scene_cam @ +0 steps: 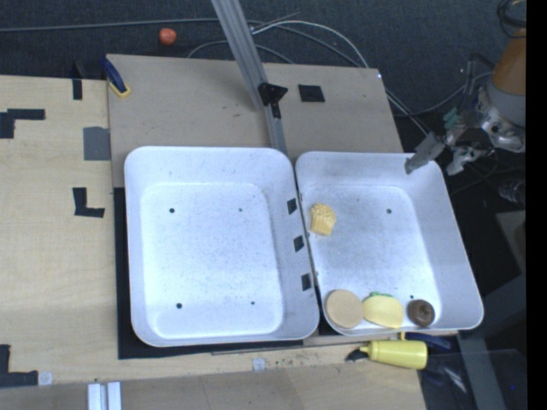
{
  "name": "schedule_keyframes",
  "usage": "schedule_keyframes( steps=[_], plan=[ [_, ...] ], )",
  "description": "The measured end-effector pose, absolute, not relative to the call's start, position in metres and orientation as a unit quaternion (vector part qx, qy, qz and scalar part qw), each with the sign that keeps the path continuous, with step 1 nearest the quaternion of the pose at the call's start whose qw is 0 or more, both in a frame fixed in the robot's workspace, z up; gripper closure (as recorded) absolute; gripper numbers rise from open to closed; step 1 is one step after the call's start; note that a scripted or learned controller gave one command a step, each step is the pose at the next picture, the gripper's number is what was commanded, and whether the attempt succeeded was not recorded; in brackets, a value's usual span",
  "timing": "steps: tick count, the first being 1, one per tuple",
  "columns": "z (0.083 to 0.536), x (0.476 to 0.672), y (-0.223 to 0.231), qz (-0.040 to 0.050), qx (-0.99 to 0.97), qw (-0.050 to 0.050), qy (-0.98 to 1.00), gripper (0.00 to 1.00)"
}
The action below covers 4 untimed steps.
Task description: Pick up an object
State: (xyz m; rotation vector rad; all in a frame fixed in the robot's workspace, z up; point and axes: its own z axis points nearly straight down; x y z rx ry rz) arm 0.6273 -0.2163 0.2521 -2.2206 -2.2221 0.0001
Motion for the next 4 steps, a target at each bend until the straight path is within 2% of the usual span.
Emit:
schedule_keyframes(
  steps=[2,3,4],
  plan=[
    [0.166,0.627,-0.211,0.0012,-0.707,0.002,-0.707,0.0],
    [0.102,0.623,-0.212,0.0017,-0.707,0.003,-0.707,0.0],
    [0.116,0.625,-0.212,0.0002,-0.707,0.0,-0.708,1.0]
  ],
)
